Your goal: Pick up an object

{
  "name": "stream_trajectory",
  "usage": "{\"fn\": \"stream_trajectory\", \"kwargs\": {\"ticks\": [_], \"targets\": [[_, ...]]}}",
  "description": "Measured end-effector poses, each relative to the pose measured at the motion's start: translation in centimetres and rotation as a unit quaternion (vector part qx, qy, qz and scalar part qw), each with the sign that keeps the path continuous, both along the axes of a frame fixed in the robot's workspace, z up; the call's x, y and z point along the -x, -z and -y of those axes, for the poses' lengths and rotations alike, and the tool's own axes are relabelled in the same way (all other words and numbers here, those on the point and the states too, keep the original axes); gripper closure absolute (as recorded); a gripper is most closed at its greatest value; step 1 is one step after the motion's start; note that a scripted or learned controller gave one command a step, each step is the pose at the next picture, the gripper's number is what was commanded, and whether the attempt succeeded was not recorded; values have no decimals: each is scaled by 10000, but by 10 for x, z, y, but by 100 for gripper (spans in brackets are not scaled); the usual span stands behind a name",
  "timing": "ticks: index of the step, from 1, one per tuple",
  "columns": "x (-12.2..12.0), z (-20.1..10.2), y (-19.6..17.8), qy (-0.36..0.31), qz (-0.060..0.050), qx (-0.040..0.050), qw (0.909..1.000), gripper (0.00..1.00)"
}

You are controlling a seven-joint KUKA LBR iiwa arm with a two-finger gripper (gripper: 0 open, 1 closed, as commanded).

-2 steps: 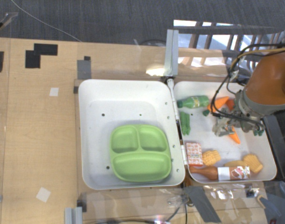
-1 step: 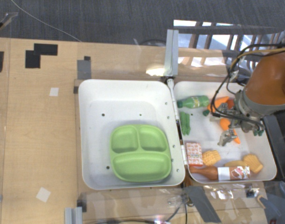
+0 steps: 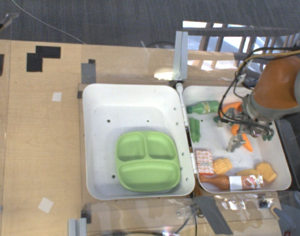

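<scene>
Two bins sat side by side on the bench (image 3: 37, 146): the left bin (image 3: 98, 132) held a divided plate (image 3: 148, 161) in its near half, and the right bin (image 3: 286, 176) held everything else. In the right bin a small bottle (image 3: 203, 107) lay along the far wall with a pod-shaped toy (image 3: 194, 130) just before it by the left wall, and the gripper (image 3: 236, 142) hung over the middle beside a carrot (image 3: 246, 142). Along the near wall lay a sauce bottle (image 3: 233, 182), with a small carton (image 3: 204, 161) behind its left end, a round biscuit (image 3: 221, 166) right of the carton, and a waffle piece (image 3: 266, 171) at the right.
</scene>
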State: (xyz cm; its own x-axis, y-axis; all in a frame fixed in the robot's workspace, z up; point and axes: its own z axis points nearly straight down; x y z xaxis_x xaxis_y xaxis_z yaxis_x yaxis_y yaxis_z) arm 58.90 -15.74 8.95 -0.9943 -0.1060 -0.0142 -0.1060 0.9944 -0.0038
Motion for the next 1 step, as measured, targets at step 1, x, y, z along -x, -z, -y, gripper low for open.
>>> {"fn": "stream_trajectory", "kwargs": {"ticks": [1], "targets": [[-6,-1,-16,-35,95,15,9999,100]]}}
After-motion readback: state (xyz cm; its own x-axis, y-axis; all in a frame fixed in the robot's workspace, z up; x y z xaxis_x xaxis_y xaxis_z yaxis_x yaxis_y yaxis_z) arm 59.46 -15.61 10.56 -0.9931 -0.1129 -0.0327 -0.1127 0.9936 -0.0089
